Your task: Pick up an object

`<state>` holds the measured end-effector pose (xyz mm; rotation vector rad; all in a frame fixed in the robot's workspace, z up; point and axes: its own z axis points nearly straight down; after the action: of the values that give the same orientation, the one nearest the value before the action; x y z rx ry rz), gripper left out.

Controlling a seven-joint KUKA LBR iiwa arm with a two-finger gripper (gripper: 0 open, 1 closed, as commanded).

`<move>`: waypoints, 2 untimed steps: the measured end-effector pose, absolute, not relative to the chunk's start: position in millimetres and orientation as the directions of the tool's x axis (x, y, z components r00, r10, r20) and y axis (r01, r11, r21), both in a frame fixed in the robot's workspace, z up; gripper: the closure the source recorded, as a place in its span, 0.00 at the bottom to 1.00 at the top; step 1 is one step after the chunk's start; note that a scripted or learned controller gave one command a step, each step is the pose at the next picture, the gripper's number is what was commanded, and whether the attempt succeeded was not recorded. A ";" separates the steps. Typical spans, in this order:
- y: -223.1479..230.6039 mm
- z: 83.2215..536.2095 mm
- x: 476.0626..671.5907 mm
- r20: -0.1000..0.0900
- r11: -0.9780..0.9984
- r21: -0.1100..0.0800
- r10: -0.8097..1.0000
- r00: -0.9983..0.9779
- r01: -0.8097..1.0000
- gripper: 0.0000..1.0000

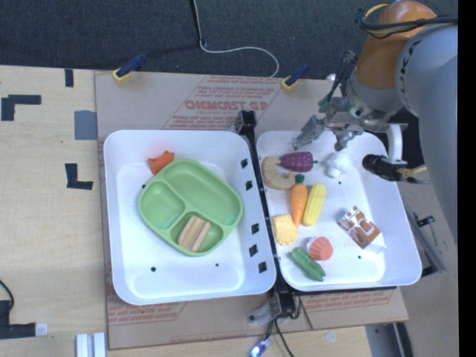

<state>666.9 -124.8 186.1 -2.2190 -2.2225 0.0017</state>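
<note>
My gripper hangs open over the back of the right bin, with nothing between its fingers. Just below its left finger lies a purple bunch of grapes. A tan pastry lies beside the grapes, and a small white piece sits under the right finger. Further forward are an orange carrot, a yellow corn cob, a yellow toy, a red-orange shell, a green vegetable and a brown-and-white block.
In the left bin lies a green divided plate with a tan slice in one compartment. An orange piece rests behind the plate. A black divider runs between the bins. The arm's grey body fills the right side.
</note>
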 end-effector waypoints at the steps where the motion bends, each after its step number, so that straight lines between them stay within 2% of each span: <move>1: -65.4 288.7 639.2 0.001 0.008 0.009 1.000 -0.008 1.000 0.00; 2: 10.9 177.0 603.3 0.003 0.008 -0.015 1.000 -0.008 1.000 0.00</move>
<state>603.3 10.9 177.0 -2.2035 -2.2210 0.0128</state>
